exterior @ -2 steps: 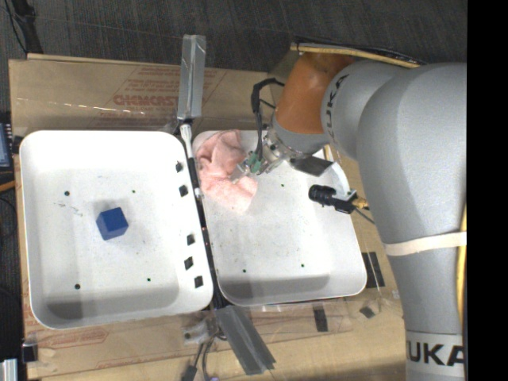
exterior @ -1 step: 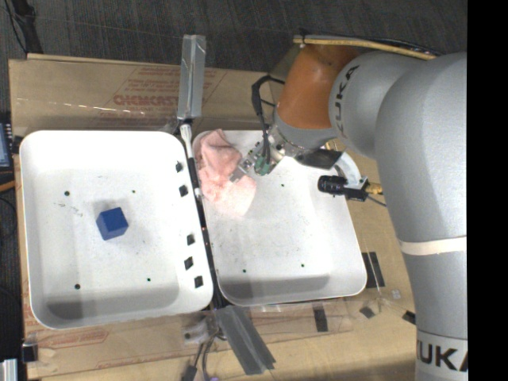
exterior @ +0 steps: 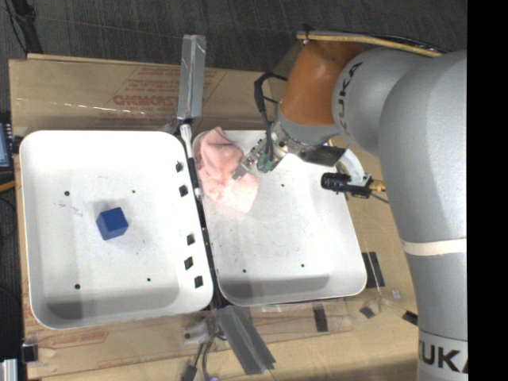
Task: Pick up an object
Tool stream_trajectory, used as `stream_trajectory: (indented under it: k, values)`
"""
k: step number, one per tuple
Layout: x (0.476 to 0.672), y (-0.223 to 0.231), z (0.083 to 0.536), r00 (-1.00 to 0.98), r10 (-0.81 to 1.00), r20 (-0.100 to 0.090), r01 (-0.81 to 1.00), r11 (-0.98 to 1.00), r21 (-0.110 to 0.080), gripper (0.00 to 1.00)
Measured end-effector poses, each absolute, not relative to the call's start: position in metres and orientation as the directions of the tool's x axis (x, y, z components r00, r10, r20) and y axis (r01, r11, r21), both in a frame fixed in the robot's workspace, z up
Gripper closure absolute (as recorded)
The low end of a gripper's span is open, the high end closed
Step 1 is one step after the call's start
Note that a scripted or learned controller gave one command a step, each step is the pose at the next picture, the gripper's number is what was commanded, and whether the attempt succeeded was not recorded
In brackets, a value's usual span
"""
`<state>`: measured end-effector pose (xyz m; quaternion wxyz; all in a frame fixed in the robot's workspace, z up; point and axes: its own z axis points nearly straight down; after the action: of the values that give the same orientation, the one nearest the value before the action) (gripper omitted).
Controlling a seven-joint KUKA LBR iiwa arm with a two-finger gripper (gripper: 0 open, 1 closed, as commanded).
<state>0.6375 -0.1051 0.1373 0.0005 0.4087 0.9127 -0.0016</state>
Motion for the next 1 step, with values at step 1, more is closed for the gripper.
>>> stream_trajectory:
  k: [1]
  values:
    - [0.5939,-0.0977,0.1035,-0.632,0.775,0.0,0.775,0.632,-0.002,1.0]
